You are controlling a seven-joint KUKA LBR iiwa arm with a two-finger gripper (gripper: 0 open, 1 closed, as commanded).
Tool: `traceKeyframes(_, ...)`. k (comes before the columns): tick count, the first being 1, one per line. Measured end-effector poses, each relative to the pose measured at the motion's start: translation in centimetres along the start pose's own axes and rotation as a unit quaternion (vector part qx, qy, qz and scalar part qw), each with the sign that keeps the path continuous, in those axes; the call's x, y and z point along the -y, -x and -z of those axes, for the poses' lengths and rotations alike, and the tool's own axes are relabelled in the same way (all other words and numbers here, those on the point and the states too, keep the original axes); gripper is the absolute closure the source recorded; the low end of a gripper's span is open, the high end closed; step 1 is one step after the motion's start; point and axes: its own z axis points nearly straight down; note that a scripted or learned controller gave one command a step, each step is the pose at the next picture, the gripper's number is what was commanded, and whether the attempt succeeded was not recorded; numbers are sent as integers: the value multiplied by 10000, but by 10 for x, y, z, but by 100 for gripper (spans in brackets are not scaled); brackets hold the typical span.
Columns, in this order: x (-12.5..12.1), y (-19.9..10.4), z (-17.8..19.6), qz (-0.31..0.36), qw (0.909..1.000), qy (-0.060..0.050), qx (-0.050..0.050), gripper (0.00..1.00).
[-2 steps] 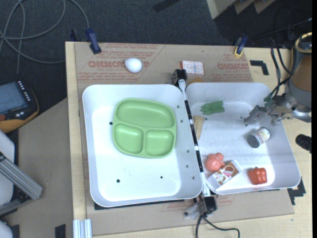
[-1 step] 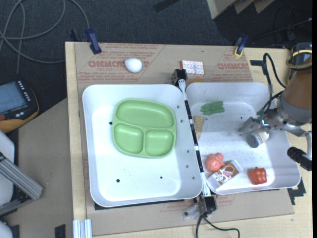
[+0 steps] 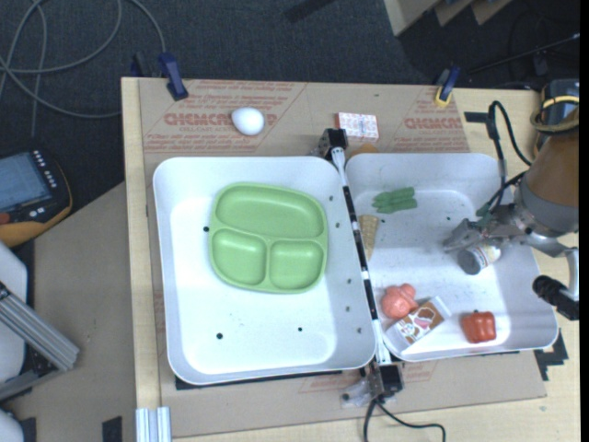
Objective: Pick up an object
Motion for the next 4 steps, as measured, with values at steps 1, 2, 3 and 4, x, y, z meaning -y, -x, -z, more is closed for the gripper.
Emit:
traceKeyframes(1, 0, -1, -1, 2, 10000, 14, 10, 0)
traceKeyframes(2, 2, -3, -2, 1, 10000, 33, 20, 0)
traceKeyframes(3, -1, -20, -4, 0, 9999, 99, 63, 0)
traceKeyframes(4, 12, -25, -3, -10, 9999, 114, 73, 0)
